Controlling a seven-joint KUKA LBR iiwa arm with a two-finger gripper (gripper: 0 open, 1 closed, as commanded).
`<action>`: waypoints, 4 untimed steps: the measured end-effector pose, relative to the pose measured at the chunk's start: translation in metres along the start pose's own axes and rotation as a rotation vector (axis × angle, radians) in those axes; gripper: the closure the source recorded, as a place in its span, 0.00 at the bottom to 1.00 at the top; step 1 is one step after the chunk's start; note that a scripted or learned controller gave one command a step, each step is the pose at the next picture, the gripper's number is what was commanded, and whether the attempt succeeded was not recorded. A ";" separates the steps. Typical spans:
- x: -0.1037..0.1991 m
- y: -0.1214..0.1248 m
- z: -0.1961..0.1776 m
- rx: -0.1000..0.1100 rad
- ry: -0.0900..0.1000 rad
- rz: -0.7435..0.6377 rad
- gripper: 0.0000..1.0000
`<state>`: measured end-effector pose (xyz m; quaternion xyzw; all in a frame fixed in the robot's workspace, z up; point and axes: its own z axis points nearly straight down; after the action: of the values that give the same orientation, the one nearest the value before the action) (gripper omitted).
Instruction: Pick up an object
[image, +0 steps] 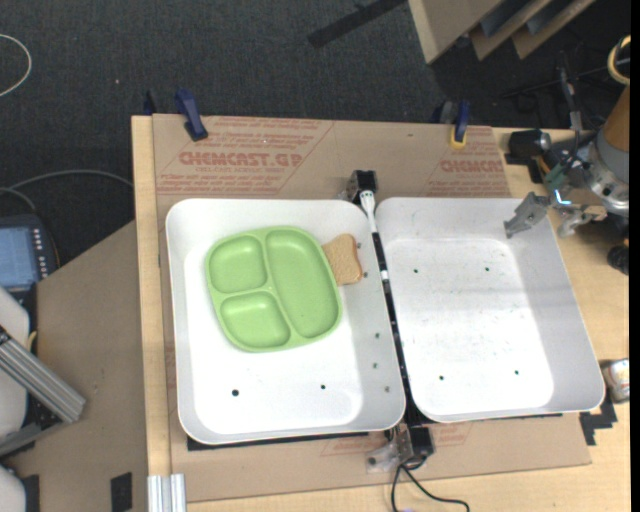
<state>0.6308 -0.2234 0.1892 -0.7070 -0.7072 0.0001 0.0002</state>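
A green three-compartment plate (272, 288) lies in the left bin (290, 400), toward its far side. A tan, bread-like slab (345, 260) rests against the plate's right rim, close to the divider between the bins. My gripper (546, 218) hangs over the far right corner of the right bin (480, 330), well away from both objects. Its two grey fingers (522, 214) stand apart, open, with nothing between them.
A brown cardboard sheet (250, 150) lies under both bins. Blue and yellow clamps (190, 112) grip its far edge. A black cable fitting (363, 186) sits at the far end of the gap between the bins. Aluminium framing (40, 385) stands at the left.
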 end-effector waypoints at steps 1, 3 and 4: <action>0.015 -0.011 -0.161 -0.020 -0.007 -0.003 0.00; 0.046 -0.136 -0.348 -0.003 -0.001 0.002 0.00; 0.173 -0.152 -0.347 0.000 0.003 -0.014 0.00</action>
<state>0.4791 -0.0504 0.5360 -0.7020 -0.7122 -0.0008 0.0015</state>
